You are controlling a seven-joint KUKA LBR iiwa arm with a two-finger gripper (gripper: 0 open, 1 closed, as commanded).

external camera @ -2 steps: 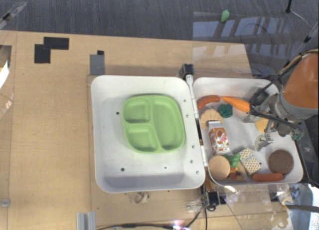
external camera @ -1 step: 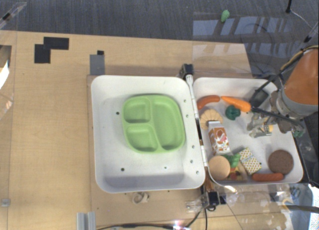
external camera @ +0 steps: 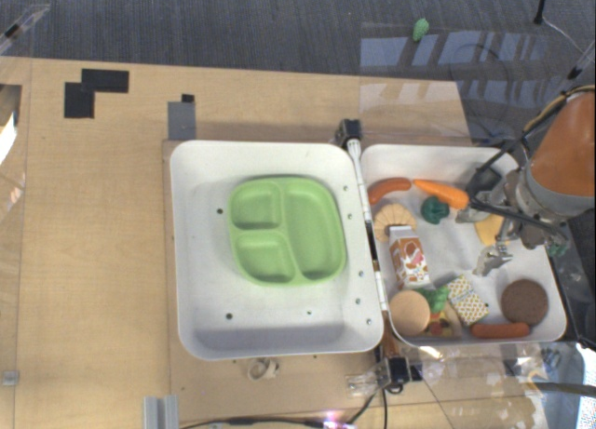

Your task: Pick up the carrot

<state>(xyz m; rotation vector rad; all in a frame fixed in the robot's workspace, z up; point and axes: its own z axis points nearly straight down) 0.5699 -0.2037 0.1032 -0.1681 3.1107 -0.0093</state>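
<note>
One carrot [external camera: 443, 194] up-left of gripper [external camera: 494, 258]

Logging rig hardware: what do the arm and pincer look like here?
The arm is grey with a broad orange band above the wrist. Black cables loop along its left side. The pincer is small, metallic grey, with thin fingers.

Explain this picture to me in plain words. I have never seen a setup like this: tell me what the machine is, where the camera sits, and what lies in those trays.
One camera looks down at a slant on a wooden bench. The grey and orange machine at the right is a robot arm; its hand hangs over the right bin. That bin holds toy food: a carrot, a sausage, a small carton, a brown patty and more. The left bin holds a green divided plate. I see nothing held in the hand, and the carrot lies apart from it.
</note>
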